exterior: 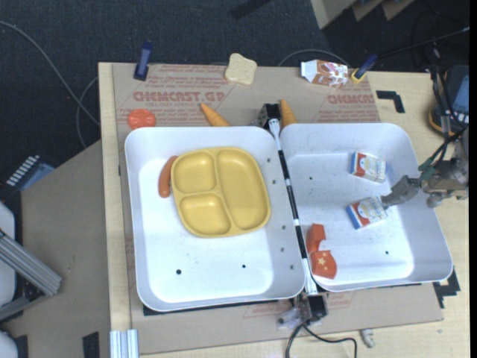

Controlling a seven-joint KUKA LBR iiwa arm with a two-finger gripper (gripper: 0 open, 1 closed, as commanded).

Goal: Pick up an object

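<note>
The end effector (389, 198) is low in the right bin (350, 274), touching a small carton (366, 212); its opening I cannot tell. A second carton (368, 166) lies near, farther back.

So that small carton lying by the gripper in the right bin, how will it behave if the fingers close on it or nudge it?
The small carton looks like a boxy toy, so probably light and fairly stiff. It lies flat on the smooth right bin floor, so a nudge from the gripper would likely slide or spin it, not roll it. Its flat faces should suit a pinch, though glossy printing may slip.
</note>
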